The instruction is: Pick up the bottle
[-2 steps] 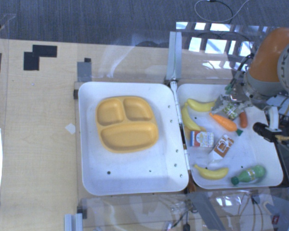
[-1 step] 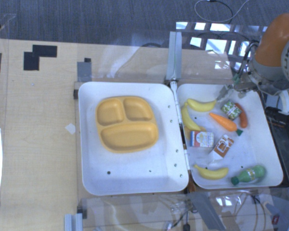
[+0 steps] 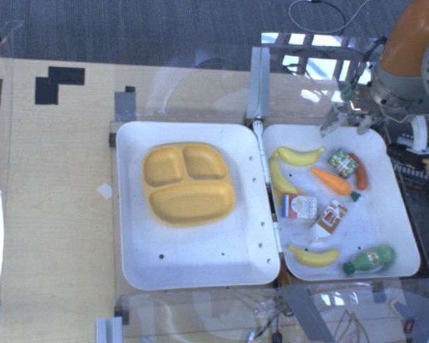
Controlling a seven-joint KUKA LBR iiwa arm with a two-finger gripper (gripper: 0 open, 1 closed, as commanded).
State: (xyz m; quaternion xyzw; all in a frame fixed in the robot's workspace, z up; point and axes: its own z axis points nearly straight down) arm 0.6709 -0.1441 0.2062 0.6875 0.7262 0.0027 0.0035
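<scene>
One gripper (image 3: 345, 120) hovers over the right bin's (image 3: 400, 220) far rim, fingers splayed apart, nothing between them, touching no item. Green bottle (image 3: 370, 260) lies on its side in that bin's near right corner, just beside a banana (image 3: 314, 255), well apart from the gripper.
</scene>
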